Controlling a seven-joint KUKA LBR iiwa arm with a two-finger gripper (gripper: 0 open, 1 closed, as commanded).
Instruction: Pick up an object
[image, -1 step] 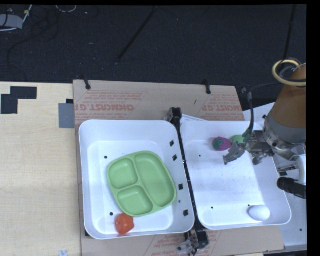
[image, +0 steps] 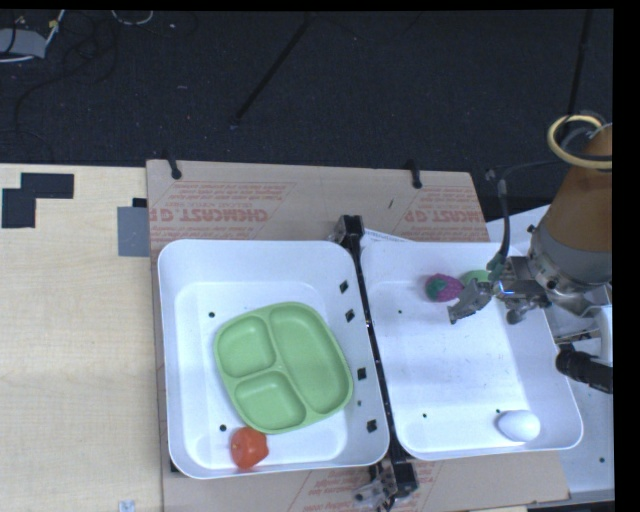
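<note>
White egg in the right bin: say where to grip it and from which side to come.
Grip the egg across its short middle, coming straight down from above. It lies on its side near the right bin's front right corner; the walls likely block a side approach there, while the rounded ends would probably slip from the fingers. The gripper is at the far side, by a purple-green toy.

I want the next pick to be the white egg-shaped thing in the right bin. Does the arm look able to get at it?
Probably yes: the white egg-shaped thing lies alone near the right bin's front corner, nothing over it, and the gripper is above that bin.
</note>
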